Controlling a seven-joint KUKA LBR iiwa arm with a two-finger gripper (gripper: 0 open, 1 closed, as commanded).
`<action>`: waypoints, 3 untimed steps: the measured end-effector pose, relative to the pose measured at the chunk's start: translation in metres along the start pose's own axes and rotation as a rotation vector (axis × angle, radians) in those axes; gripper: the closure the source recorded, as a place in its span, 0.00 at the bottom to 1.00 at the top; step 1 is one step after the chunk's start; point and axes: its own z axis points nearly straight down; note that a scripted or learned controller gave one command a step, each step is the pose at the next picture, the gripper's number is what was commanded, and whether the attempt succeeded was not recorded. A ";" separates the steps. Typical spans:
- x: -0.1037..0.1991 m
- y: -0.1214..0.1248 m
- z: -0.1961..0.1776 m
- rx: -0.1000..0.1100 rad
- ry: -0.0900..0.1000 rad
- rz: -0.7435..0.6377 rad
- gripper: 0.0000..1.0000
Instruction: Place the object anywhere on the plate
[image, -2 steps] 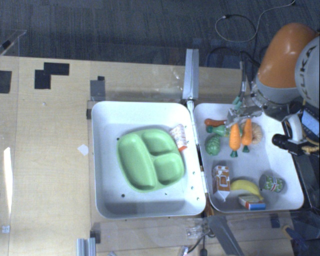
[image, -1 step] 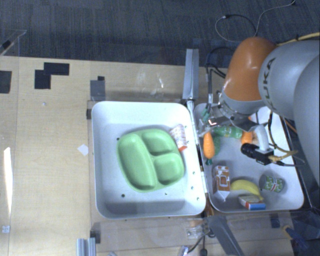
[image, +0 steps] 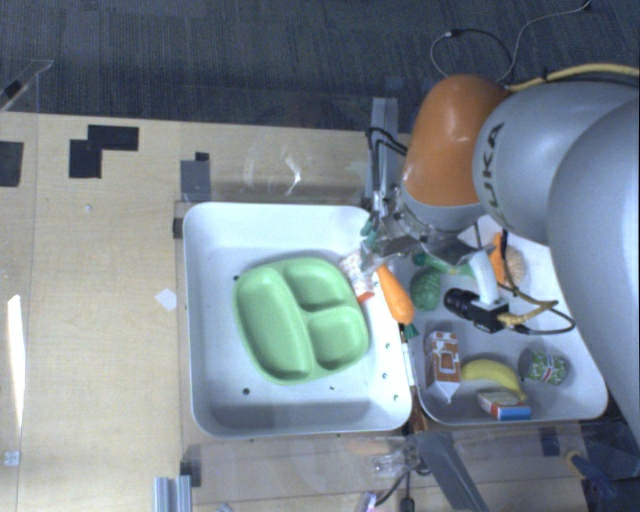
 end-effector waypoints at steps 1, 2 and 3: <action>0.069 0.033 -0.008 -0.001 0.001 -0.046 1.00; 0.088 0.019 -0.030 0.000 0.000 0.118 1.00; 0.088 0.019 -0.030 0.001 0.000 0.118 0.00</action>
